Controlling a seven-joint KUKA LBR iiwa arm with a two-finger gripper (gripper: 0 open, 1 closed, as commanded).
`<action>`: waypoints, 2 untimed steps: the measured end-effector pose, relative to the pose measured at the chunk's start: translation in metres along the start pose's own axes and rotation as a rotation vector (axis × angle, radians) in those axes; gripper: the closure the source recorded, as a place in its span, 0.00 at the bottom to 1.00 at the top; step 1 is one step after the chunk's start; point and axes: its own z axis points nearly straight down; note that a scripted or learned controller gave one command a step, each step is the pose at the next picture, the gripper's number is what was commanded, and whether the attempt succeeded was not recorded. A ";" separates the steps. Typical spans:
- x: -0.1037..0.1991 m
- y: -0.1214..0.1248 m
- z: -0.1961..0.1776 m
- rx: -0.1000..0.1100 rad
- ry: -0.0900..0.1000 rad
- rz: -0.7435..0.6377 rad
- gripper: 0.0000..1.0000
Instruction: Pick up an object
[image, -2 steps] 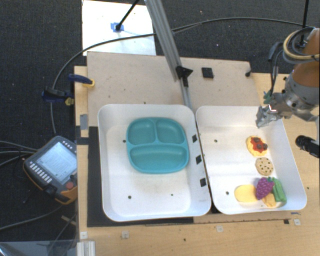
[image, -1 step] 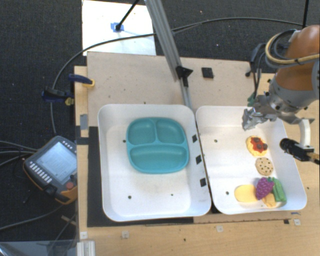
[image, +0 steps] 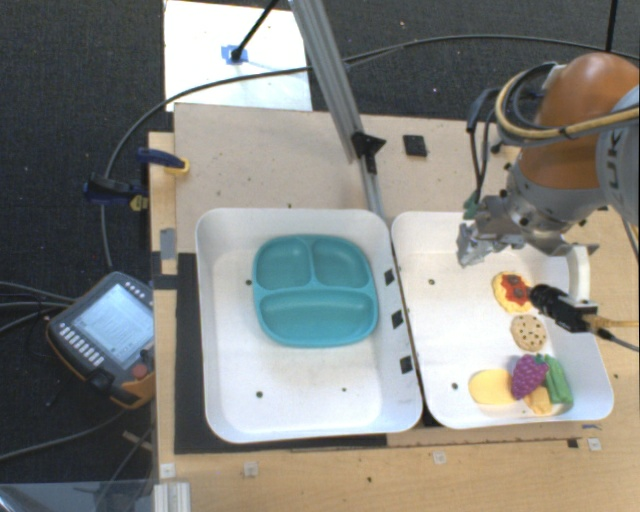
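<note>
The table (image: 270, 160) was a light tan board, and two shallow white bins sat on it side by side. The left bin (image: 225, 380) had a teal plate (image: 315, 290) in it, split into three parts. The plate lay flat near the top of that bin.

The right bin (image: 440, 330) held play food, all on its right side. A small pizza slice (image: 513, 291) with red on it lay near the middle right. Just below it was a round cookie (image: 527, 332) with dark dots. Near the bottom lay a yellow piece (image: 488, 387), purple grapes (image: 529, 375) and a green piece (image: 558, 381), all bunched close together.

The grey arm (image: 575, 120) with its orange band reached in from the right. Its end effector (image: 478, 245) hung over the top part of the right bin, just left of the pizza slice. I could not tell if it was apart or together, and no food could be seen in it. A black part (image: 560, 305) with a cable stuck out beside the cookie.

A grey metal pole (image: 335, 90) slanted across the table from the top. A small black square (image: 416, 146) lay on the board. Blue and yellow clamps (image: 135, 185) held the left edge. The floor (image: 70, 100) was dark carpet with black cables running over it. A grey hand controller with a screen (image: 108, 335) sat on the floor at the left.
</note>
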 end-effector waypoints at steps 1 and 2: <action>0.052 -0.014 -0.005 0.001 0.000 0.000 1.00; 0.104 -0.029 -0.006 0.002 0.001 0.000 1.00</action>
